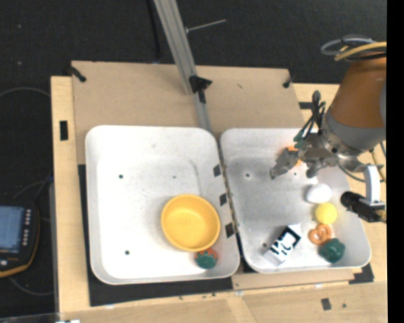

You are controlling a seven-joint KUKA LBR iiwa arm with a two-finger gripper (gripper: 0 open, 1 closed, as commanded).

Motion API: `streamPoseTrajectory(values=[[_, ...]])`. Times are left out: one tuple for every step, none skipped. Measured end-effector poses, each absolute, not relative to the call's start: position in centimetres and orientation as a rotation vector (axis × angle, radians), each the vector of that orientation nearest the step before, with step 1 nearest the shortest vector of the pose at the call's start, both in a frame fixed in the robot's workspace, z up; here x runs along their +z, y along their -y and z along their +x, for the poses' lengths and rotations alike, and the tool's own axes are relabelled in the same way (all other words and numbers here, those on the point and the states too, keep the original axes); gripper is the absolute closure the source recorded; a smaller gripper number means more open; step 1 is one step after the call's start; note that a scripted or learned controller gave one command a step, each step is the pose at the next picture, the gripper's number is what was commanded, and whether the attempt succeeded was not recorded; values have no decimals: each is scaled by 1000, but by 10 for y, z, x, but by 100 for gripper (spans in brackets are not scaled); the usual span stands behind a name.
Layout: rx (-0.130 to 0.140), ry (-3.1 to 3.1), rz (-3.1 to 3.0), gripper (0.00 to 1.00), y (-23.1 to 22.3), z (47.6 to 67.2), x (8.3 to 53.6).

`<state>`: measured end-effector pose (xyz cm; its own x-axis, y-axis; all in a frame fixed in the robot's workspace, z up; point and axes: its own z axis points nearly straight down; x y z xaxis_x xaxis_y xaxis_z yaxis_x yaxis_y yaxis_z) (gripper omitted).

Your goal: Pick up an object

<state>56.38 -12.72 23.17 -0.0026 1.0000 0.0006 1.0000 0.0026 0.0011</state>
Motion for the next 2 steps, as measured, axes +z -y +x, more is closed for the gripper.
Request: streamPoseTrajectory(values=[[3,-2222,2219,0,127,564,232],[-7,-2222,2225,0,130,556,172]])
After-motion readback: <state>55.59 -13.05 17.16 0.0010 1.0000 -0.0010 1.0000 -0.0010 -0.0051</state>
